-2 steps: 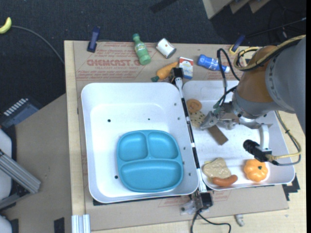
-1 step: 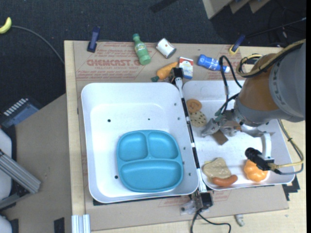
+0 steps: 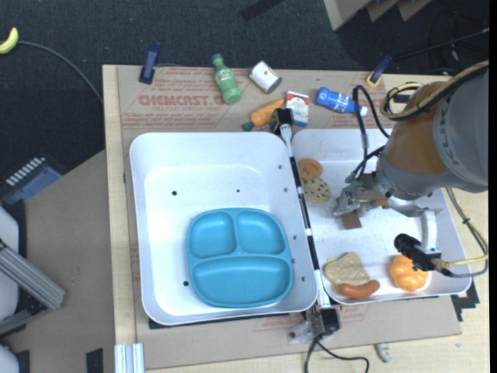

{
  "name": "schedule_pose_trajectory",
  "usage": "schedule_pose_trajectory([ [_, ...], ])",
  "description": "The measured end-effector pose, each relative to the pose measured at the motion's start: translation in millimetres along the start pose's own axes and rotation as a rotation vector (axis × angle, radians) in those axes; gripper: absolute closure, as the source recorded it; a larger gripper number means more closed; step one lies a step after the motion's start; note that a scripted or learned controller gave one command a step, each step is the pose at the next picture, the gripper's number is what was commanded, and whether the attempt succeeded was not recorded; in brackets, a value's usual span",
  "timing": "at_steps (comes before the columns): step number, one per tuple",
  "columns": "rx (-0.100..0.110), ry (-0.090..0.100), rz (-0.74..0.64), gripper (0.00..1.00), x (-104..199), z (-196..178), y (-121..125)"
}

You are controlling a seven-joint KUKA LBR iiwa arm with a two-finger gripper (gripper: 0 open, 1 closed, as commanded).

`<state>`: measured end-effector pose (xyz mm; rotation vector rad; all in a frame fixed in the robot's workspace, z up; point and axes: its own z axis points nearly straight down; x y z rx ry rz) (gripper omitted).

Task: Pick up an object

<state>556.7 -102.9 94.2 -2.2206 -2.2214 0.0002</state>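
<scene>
Claw sits low in my right bin, over a small brown piece, though I cannot tell whether it pinches anything, so I judge the pick not yet done, with lifting left.

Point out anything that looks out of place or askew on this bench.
Several small items lie outside the bins on the board behind them: a green bottle on its side, a white can tipped over, a blue bottle lying flat, a small carton and a carrot near the bins' back edge. Nothing looks spilled or broken.
</scene>
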Motion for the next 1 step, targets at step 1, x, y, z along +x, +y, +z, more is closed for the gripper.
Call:
schedule_pose_trajectory([
  [1, -0.003, 0.000, -0.001, 1.00, 67.5, -106.0, -3.9],
])
